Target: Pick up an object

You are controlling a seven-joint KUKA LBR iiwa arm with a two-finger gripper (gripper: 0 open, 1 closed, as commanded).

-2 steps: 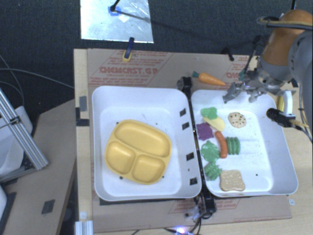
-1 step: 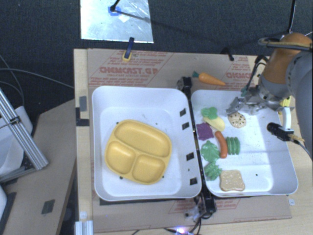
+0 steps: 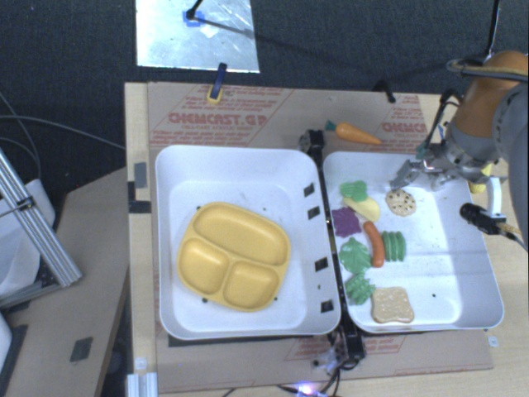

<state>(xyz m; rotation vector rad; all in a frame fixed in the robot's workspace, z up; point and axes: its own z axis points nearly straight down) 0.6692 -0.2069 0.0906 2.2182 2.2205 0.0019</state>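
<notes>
The grey arm point(image 3: 504, 131) comes in over the far right corner of the right bin point(image 3: 450, 259), its orange band bent above the wrist, and slants down towards the left. That puts the gripper point(image 3: 407, 175) low over the bin near its far edge. The claw is small and blurred against the white floor, so whether it is apart or together cannot be told, and nothing can be seen caught in it. The upper arm is cut off at the picture's right side. Just beside the claw, on the near side, lies a round cookie point(image 3: 401, 203) with dark specks, apart from the other things. The rest of the pickable things crowd along the bin's left edge. From the far end there is a green and yellow piece point(image 3: 358, 197) of unclear shape, then a purple piece point(image 3: 345, 221). Next comes an orange sausage point(image 3: 374, 244) touching a ridged green piece point(image 3: 394, 246) on its right. After these are two leafy greens point(image 3: 355, 257) and, near the near edge, a slice of toast point(image 3: 392, 305). The left bin point(image 3: 207, 168) holds a yellow divided tray point(image 3: 234, 255) in its middle. A carrot point(image 3: 357, 133) lies on the cardboard bench point(image 3: 273, 110) just beyond the right bin's far left corner. Farther off, a blue and yellow clip point(image 3: 217, 83) sits at the bench's far edge, next to a shiny sheet point(image 3: 197, 23). Nothing stands between the claw and the cookie.
</notes>
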